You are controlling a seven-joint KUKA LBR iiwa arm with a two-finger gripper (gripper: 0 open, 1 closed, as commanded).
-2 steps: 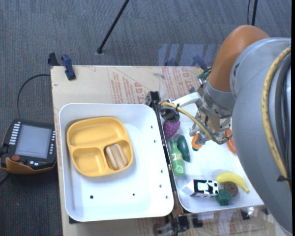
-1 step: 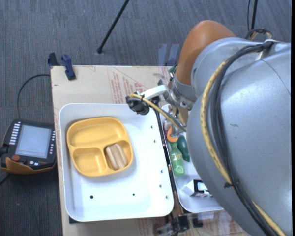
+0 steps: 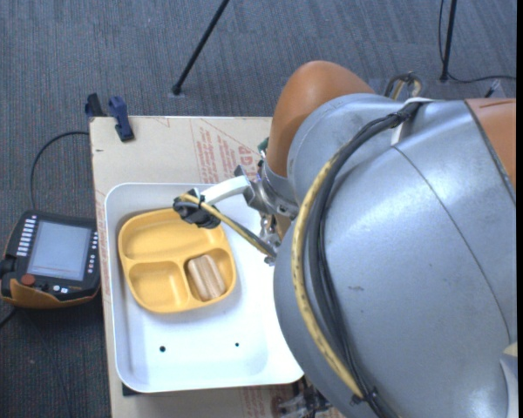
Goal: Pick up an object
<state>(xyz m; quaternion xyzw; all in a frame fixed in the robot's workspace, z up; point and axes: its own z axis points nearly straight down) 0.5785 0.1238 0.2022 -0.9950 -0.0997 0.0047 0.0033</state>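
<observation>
In the white bin [image 3: 192,355], a yellow divided tray [image 3: 161,264] holds a hot dog [image 3: 207,277]; gripper [image 3: 266,225] opening cannot be told.

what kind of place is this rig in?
Probably a robotics lab or test cell: a teach pendant lies on grey carpet, tripod legs stand behind the bench, and the grey arm looms over a white bin holding a yellow divided tray.

Grey arm [image 3: 401,251] looms over white bin [image 3: 200,368] holding a yellow divided tray [image 3: 161,246]
</observation>
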